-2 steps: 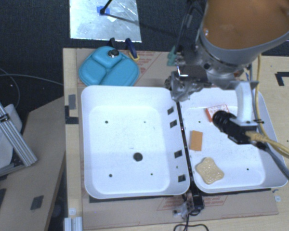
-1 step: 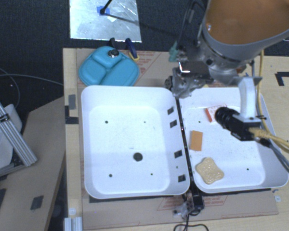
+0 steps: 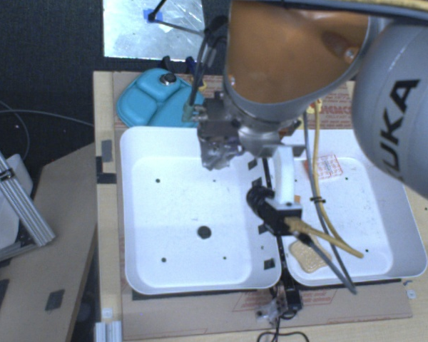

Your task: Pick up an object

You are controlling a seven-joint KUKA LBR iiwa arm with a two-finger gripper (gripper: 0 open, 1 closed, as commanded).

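Nearest, a tan piece (image 3: 309, 258) lies in the right bin's (image 3: 371, 212) front left corner. A small dark disc (image 3: 204, 232) sits toward the front of the left bin (image 3: 164, 205). The gripper (image 3: 217, 150) hangs over that bin's back edge. I can't tell how wide it is, and I see nothing in it. I'd call this the approach: next it needs to come forward and down onto the disc.

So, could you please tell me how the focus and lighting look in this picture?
Camera view: the arm, close to the lens, is soft and out of focus. Camera view: the left bin below it is sharper and evenly lit, its white floor bright but not washed out. Camera view: the silvery sheet at top left throws patchy glare.
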